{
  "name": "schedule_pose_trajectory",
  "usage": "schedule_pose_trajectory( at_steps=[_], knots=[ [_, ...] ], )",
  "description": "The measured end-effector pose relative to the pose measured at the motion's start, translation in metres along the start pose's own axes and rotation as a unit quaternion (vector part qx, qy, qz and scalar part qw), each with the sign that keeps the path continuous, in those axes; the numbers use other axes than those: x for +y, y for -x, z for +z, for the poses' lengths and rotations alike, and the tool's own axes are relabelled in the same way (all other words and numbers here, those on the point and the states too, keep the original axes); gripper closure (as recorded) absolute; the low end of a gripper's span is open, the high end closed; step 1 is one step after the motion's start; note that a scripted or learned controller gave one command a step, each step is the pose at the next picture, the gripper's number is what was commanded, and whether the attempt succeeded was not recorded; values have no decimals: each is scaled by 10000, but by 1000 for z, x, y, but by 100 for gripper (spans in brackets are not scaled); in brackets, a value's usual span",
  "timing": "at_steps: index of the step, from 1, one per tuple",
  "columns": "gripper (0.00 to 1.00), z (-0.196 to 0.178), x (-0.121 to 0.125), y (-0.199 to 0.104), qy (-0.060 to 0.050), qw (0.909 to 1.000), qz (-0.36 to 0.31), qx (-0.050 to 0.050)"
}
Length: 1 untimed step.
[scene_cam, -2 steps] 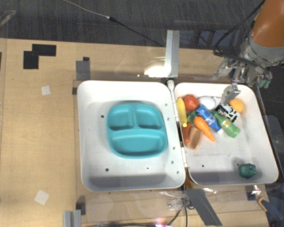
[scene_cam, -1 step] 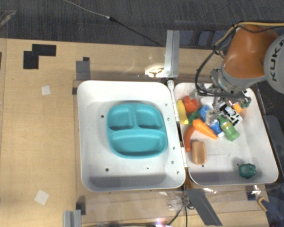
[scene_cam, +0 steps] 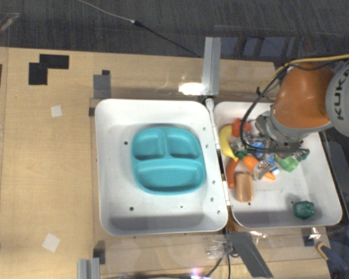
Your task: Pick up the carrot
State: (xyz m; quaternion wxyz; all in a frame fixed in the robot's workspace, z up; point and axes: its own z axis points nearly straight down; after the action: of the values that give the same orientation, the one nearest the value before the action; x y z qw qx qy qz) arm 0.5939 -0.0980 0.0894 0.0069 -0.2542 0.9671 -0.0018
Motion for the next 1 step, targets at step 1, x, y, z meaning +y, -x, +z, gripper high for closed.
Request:
schedule_pose_trajectory(
  at_steps=[1],
  knots=[
    [0,-1,13,-20,-17,9958,914,-13]
  ],
)
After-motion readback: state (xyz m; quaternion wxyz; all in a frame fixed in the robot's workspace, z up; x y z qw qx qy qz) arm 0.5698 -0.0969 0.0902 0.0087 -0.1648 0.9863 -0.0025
